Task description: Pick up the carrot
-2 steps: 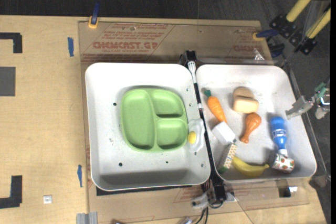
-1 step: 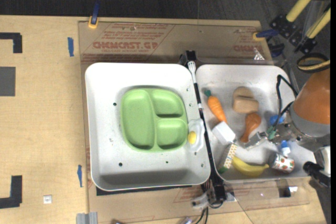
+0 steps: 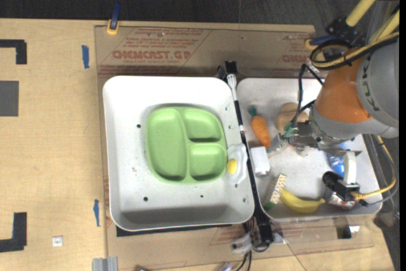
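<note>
On the left, the left bin [image 3: 120, 136] carries a green divided plate [image 3: 185, 144] with a small yellow piece [image 3: 232, 167] at its right edge. Just past the divider between the bins, the carrot [image 3: 261, 129] lies at the right bin's [image 3: 266, 89] left side, leafy end up, with a white block [image 3: 259, 160] just below it. The tool [image 3: 293, 134] hangs just right of the carrot; whether it is spread or pressed together cannot be told, as the wrist hides it. A clean pick would likely need the tool centred over the carrot's middle and closing across its narrow width, clear of the bin wall and block. A banana [image 3: 301, 201] lies lower down.
</note>
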`<state>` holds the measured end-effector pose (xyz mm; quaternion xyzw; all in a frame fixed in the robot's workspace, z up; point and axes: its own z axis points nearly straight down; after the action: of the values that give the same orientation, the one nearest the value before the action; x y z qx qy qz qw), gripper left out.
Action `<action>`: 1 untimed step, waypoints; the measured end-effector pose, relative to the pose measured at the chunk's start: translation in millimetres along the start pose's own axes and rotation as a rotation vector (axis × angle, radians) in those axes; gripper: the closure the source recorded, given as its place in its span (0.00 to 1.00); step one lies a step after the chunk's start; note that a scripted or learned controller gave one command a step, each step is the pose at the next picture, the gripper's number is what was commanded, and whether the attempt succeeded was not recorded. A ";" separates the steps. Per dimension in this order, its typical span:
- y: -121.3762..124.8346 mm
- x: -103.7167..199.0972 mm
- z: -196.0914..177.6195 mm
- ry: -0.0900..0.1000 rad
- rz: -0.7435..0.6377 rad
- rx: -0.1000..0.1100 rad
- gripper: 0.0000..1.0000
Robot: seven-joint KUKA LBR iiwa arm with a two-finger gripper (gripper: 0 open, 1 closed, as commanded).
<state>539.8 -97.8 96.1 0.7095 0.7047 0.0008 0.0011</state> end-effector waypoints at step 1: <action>60.4 -3.0 7.3 -0.003 0.128 -0.006 0.00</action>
<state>600.2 -101.2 88.9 0.7533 0.6577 0.0018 0.0045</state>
